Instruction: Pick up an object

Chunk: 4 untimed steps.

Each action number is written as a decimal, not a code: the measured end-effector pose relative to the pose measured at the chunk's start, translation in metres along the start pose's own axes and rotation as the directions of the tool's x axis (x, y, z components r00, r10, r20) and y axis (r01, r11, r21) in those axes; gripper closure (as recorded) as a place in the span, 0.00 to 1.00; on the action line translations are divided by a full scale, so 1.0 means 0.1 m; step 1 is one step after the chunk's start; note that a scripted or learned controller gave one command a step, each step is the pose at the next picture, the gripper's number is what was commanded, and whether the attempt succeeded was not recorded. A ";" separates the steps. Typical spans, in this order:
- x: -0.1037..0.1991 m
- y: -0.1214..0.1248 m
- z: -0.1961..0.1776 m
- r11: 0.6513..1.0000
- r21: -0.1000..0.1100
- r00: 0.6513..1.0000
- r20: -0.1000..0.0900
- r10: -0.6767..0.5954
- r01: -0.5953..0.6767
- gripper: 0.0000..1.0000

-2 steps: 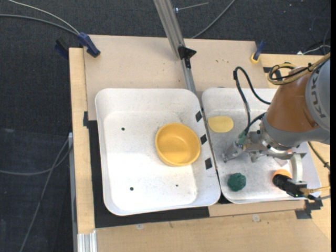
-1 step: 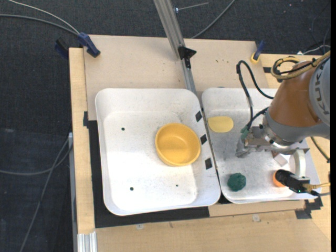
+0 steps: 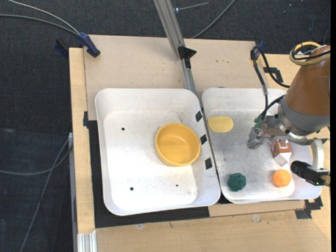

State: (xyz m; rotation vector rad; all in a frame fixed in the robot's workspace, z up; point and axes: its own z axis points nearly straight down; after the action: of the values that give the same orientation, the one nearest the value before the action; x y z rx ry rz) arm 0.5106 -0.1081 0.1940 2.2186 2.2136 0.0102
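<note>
In the right bin (image 3: 231, 101) lie a flat pale-yellow disc (image 3: 220, 124) near its left wall, a dark green ball (image 3: 237, 181) at the front, an orange ball (image 3: 282, 178) at the front right, and a small brown-and-white block (image 3: 281, 150) just below the wrist. The left bin (image 3: 113, 119) holds a yellow bowl (image 3: 177, 143). My gripper (image 3: 255, 139) hangs low over the middle of the right bin, right of the disc and left of the block. Nothing shows between its fingers.
A slanted metal pole (image 3: 170, 20) rises from the back between the bins. Black clips (image 3: 202, 138) sit along the seam between the bins. Cables (image 3: 265, 72) trail near the right bin's back corner. The bench (image 3: 136, 56) lies bare behind the bins.
</note>
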 end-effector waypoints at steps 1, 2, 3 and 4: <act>-0.01 0.12 -0.53 1.000 0.000 1.000 -0.001 -0.003 0.003 1.00; -0.01 0.14 -0.83 1.000 0.003 1.000 -0.001 -0.003 0.003 1.00; 0.47 0.40 -0.67 1.000 0.007 1.000 -0.001 -0.008 0.008 1.00; 1.02 0.63 -0.53 1.000 0.008 1.000 -0.003 -0.008 0.008 1.00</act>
State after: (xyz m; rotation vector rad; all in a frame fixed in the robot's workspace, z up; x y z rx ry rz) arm 0.5734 -0.0057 0.2473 2.2149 2.2282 0.0037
